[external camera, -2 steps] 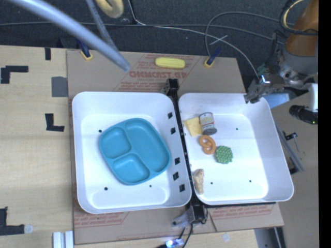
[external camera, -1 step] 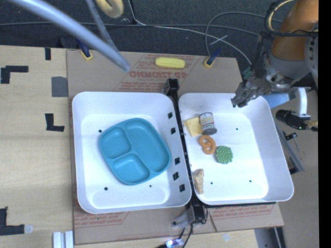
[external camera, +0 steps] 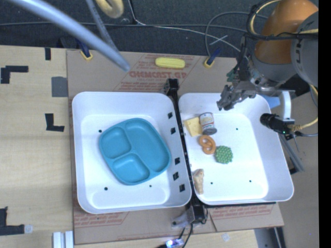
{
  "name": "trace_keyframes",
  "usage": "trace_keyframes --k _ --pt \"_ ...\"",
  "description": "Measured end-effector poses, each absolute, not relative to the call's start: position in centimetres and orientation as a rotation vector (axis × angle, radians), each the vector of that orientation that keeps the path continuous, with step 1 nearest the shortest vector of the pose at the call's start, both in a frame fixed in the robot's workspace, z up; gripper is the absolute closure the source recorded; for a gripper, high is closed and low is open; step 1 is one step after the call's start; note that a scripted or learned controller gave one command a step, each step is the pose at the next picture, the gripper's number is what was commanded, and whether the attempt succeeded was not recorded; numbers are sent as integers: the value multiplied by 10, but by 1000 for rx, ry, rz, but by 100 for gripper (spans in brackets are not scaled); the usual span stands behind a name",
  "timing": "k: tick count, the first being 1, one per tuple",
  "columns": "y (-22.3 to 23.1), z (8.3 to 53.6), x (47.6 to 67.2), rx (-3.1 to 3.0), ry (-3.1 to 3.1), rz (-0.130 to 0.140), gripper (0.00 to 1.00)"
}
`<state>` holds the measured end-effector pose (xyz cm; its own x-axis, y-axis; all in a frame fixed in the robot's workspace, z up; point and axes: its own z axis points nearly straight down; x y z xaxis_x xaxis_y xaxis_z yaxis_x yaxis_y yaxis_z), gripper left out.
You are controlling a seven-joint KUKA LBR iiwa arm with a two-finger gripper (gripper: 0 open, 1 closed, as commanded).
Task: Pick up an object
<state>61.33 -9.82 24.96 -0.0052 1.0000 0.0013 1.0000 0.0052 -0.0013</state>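
We see two shallow white bins side by side on the counter. The left bin holds a blue divided plate lying flat near its centre. The right bin holds the candidate objects, grouped in its left half: a small can with a pale yellow block just beside it on the left, a pretzel-shaped piece below the can, a green bumpy ball just right of the pretzel, and a tan lump near the divider toward the bin's front.

We locate the arm entering from the right, with the tool above the rear edge of the right bin, up and right of the can and apart from it. We see nothing between its fingers; we cannot tell from this view whether it is open or closed.

A yellow banana-like item lies on the cardboard sheet behind the bins.
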Motion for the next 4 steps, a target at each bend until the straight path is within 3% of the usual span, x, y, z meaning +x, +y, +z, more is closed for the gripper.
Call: trace_keyframes --k 1,4 --pt "-55 241 587 -2217 -2223 3 100" --pt "88 228 536 -2214 -2226 4 100"
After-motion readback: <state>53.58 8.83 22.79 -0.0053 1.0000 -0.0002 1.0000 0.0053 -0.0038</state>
